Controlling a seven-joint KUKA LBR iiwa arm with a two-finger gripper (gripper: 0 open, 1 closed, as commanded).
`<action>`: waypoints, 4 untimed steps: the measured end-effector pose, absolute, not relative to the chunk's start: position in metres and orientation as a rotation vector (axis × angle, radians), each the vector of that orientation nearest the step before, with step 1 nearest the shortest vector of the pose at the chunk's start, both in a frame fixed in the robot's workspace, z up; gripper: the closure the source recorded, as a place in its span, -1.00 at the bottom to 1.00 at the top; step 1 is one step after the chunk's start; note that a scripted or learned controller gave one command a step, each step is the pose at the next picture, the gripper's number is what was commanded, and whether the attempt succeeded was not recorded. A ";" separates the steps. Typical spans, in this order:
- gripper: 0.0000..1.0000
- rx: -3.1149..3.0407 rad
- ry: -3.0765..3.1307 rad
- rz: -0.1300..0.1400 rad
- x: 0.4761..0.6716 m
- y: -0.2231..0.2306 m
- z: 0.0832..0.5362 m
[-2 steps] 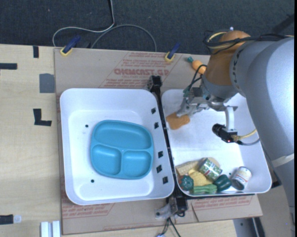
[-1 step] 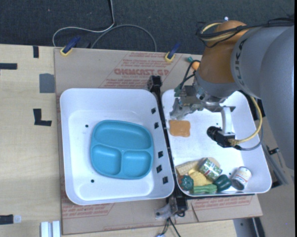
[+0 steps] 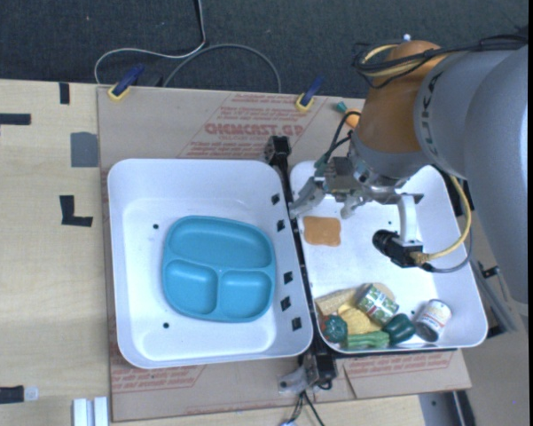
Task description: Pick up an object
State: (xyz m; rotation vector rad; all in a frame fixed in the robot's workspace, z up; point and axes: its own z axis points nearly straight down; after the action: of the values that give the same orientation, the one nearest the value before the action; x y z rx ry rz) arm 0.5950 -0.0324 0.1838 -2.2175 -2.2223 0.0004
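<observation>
- The gripper (image 3: 330,199) hangs open over the far left part of the right bin (image 3: 450,264), with nothing between its fingers.
- A flat tan slice (image 3: 322,231) lies just below it, near the bin's left wall.
- Other candidates crowd the near edge: a small can (image 3: 376,304), green pieces (image 3: 337,329) and a white jar (image 3: 434,316).
- The left bin (image 3: 133,193) holds a blue divided plate (image 3: 218,268).
- The step in hand looks like the approach; next, the arm likely needs to descend squarely over the slice and close.

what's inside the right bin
In the right bin, a tan flat piece lies under the end effector. Along the near edge: a small can, green pieces, a white-capped item. The arm hides the far part.
</observation>
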 end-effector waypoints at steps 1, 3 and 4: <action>-1.00 -2.222 -2.221 0.001 0.614 -0.071 0.184; -1.00 -2.224 -2.226 -0.002 0.635 -0.103 0.086; -1.00 -2.225 -2.227 -0.001 0.629 -0.098 0.087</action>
State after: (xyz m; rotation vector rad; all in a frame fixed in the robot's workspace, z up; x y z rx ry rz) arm 0.6294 -0.0977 0.0865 -2.2248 -2.2268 -0.0008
